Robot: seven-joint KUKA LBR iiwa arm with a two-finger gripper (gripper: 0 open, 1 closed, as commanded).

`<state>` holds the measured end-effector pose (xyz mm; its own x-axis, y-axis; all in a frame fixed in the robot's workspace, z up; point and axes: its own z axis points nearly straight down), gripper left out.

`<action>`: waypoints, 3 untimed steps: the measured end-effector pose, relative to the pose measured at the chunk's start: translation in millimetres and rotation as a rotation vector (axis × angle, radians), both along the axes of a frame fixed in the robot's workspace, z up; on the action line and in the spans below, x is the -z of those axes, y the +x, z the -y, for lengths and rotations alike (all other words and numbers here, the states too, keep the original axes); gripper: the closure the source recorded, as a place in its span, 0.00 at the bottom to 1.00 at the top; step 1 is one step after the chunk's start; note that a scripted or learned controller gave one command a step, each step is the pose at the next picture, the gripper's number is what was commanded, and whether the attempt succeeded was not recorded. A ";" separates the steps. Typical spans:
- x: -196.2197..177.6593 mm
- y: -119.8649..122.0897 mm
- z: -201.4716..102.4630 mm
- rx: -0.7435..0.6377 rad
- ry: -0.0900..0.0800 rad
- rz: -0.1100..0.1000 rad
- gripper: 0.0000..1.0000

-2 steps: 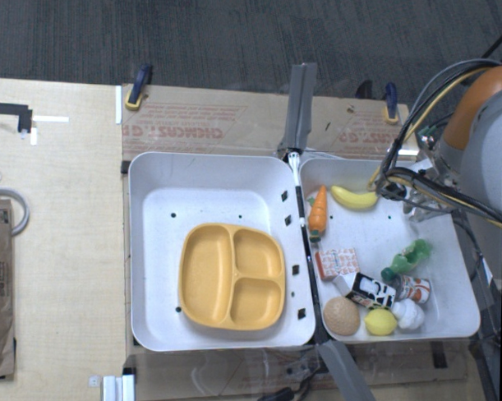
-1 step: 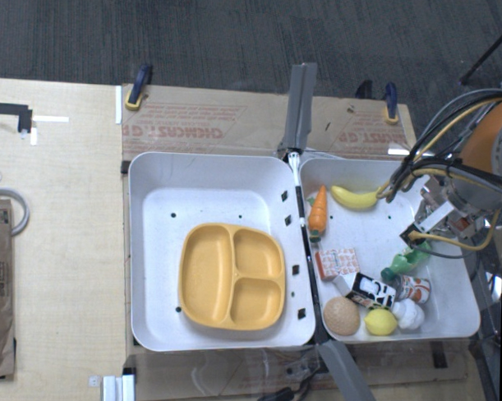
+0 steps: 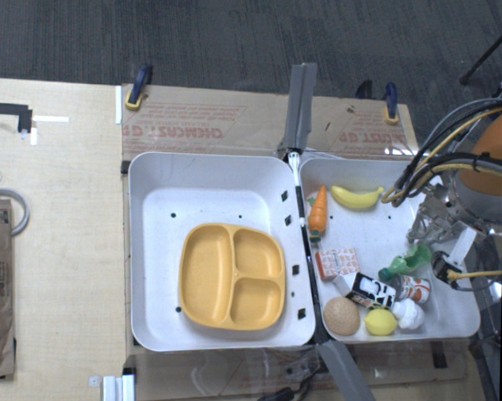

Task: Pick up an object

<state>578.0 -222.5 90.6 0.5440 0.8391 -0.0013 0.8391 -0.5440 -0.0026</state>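
The desk (image 3: pixel 53 230) holds two white bins side by side. The left bin (image 3: pixel 153 192) has one big yellow plate (image 3: pixel 232 275) in the middle, with open white floor all around it.

The right bin (image 3: pixel 444 313) is crowded. A banana (image 3: pixel 355 196) lies near the top edge at 12 o'clock. A carrot (image 3: pixel 317 209) sits along the left wall at 10 o'clock. A small red and white packet (image 3: pixel 338 261) lies near the middle. At 6 o'clock, along the bottom edge, a brown ball (image 3: pixel 341 315), a lemon (image 3: pixel 381 322), a white thing (image 3: pixel 409 314) and a black and white box (image 3: pixel 370 289) sit close together.

The end effector (image 3: pixel 435 239) is over the right side at 3 o'clock, just above a green toy (image 3: pixel 405 263). Whether it is gripping anything cannot be made out.
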 end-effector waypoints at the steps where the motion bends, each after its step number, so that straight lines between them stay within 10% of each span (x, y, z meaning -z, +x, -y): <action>1: 0.6 28.6 -16.7 0.456 -0.002 -0.001 1.00; 2: 0.0 14.5 -1.9 0.197 0.003 -0.001 1.00; 3: -0.1 60.4 -16.7 0.614 -0.003 0.000 1.00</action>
<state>638.5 -205.8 90.6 0.9282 0.3720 -0.0035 0.3720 -0.9282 -0.0006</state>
